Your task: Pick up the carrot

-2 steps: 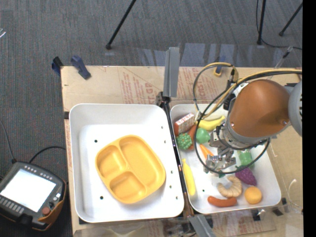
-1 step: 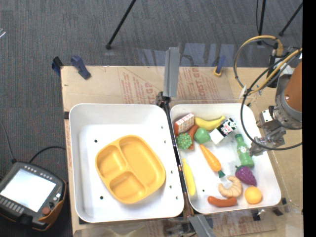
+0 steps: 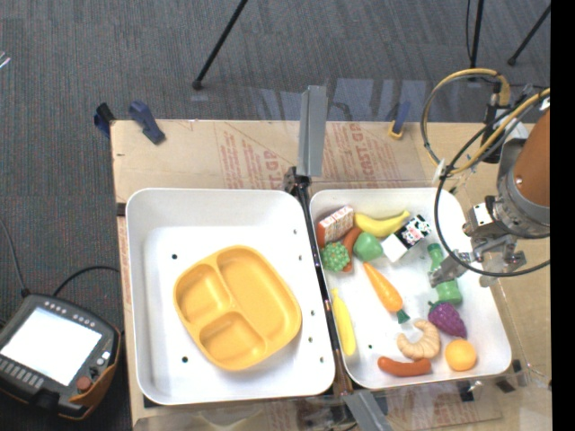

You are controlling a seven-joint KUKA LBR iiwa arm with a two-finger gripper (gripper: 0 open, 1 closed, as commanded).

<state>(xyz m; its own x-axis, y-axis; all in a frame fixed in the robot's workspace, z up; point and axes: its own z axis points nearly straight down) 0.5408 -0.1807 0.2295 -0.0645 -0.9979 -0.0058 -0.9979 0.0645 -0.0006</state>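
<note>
Carrot (image 3: pixel 384 288): one, smooth orange taper, mid right bin (image 3: pixel 496 330), lying slantwise between green broccoli (image 3: pixel 336 257) and knobbly purple grapes (image 3: pixel 446 317). Gripper (image 3: pixel 446 275) hangs low at the bin's right side; finger state cannot be told. One yellow three-compartment plate (image 3: pixel 237 306), glossy, in left bin (image 3: pixel 148 241).

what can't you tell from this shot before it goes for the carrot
- End effector, camera view: the wrist and cables above it hide the fingers.
- Green toy under the end effector: partly covered, kind unclear.
- Arm: cut off by the right edge.
- Carrot: in plain view in the right bin, untouched.
</note>
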